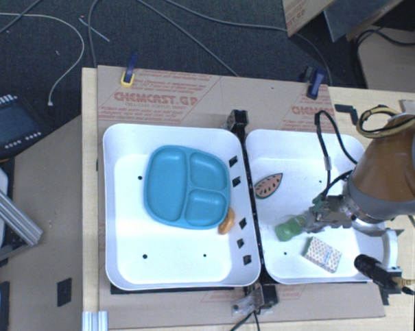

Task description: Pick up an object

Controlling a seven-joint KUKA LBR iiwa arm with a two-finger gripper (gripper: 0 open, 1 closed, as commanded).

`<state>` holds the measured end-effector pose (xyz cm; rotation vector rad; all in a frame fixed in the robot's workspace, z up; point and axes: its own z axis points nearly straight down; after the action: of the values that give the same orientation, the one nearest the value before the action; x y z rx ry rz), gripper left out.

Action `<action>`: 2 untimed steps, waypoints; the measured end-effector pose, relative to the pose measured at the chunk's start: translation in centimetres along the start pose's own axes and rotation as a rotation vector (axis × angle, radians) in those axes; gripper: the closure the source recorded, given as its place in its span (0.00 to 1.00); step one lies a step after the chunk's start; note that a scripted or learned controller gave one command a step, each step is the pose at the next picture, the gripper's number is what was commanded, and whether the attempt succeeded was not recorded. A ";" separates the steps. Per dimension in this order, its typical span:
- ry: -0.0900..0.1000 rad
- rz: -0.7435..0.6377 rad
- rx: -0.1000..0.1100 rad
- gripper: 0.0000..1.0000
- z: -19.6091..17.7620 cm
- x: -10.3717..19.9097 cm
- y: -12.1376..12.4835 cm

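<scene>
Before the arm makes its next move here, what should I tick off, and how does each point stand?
1. Tool is over the right bin: ok.
2. A target lies at the tool: the green object is beside it: ok.
3. Green object is between the fingers: cannot tell.
4. Neighbours stand apart from the target: patterned block and brown leaf-shaped piece both lie apart from it: ok.
5. Left bin items out of the way: blue divided plate and orange piece: ok.
</scene>
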<state>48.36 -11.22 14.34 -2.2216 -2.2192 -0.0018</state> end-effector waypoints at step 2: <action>-0.003 -0.003 -0.007 1.00 -11.0 0.2 0.8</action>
<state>49.12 -11.06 25.35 -2.2232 -2.2271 -0.0059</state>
